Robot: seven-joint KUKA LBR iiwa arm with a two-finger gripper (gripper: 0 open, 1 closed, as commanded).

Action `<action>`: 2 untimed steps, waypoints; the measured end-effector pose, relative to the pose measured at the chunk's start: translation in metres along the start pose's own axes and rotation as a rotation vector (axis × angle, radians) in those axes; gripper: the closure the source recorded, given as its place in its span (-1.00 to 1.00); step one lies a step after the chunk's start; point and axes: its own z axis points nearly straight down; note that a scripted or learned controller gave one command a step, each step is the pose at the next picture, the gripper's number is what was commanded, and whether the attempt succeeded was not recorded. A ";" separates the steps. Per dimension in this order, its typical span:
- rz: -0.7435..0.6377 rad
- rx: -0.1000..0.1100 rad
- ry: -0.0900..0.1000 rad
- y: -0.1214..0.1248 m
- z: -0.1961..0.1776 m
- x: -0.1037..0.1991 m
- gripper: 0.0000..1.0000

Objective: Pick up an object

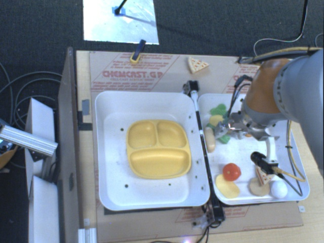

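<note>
Red printed lettering on the flat brown cardboard sheet (152, 70) under the two bins appears to read "CHEMCAST GP", repeated across it; the smaller print there is illegible

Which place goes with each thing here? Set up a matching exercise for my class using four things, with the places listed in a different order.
Things:
1. yellow divided plate
2. red tomato
3. pizza slice toy
4. white egg

Places:
A. on the bench board, outside the bins
B. near right corner of the right bin
C. middle of the left bin
D. right bin, beside a yellow slice

Pairs: 1-C, 2-D, 3-A, 4-B
</note>
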 end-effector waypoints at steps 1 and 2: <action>-0.002 -0.003 0.007 0.077 0.000 -0.002 -1.00; -0.003 0.001 0.008 0.074 -0.010 -0.002 1.00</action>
